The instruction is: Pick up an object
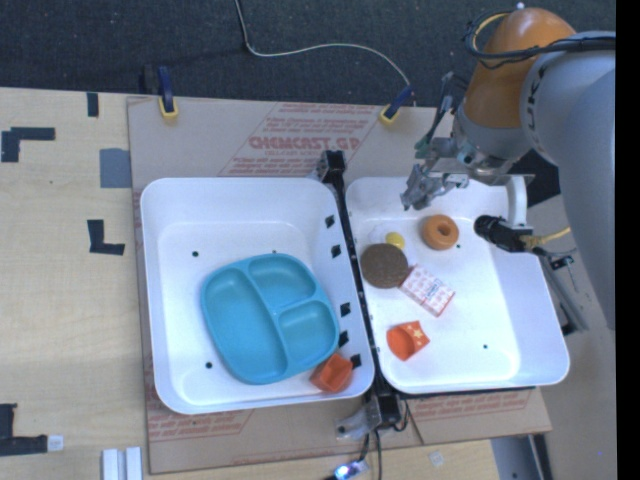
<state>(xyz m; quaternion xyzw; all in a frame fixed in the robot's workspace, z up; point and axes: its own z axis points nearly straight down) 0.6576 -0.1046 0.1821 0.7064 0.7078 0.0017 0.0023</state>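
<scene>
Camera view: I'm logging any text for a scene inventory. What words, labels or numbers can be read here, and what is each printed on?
"CHEMCAST GP": red print on the brown board under the bins, above the left bin.
Other red print lines on that board, at the top and along the bottom edge: too blurred to read.
Red-and-white packet in the right bin: printed pattern, too small to read.

Red print reading "CHEMCAST GP" runs across the brown cardboard sheet [290,143] under the bins.
</scene>
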